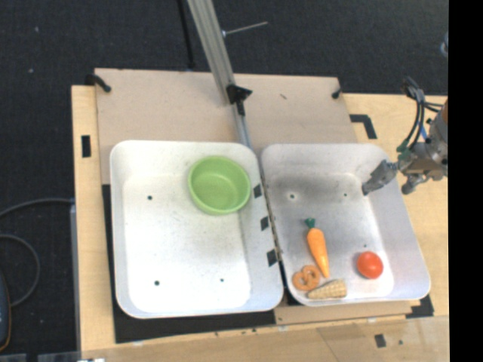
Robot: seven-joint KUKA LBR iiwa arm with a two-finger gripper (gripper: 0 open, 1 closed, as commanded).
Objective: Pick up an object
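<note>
two shallow white bins sit side by side on a light wooden bench [87, 202], with a sheet of brown cardboard [166, 108] under their far edges. the left bin [136, 277] holds a green bowl [219, 185], upright, in its far right part, close to the rim shared with the other bin; the bowl's inside looks bare.

the right bin [400, 232] holds four small things, all gathered in its near half. an orange carrot [318, 250] with a small green top lies roughly along the near-far line, green end pointing far, about midway across the bin. just near it, a brown pretzel [306, 277] lies flat, and a pale yellowish cone-like piece [327, 289], perhaps a corn cob, lies beside the pretzel against the near rim; the carrot's tip comes close to both. a red tomato [369, 265] sits to the right of these, apart from the carrot and near the bin's right wall.

the gripper [392, 178] hangs at the far right corner of the right bin, well apart from the four things. a grey finger [376, 178] points left and down over the bin's rim, with a second darker one to its right. the jaws stand apart with nothing between them. cables loop above the wrist at the right edge.

a slanted metal rail [211, 40] runs from the far side down to the gap between the bins.
</note>
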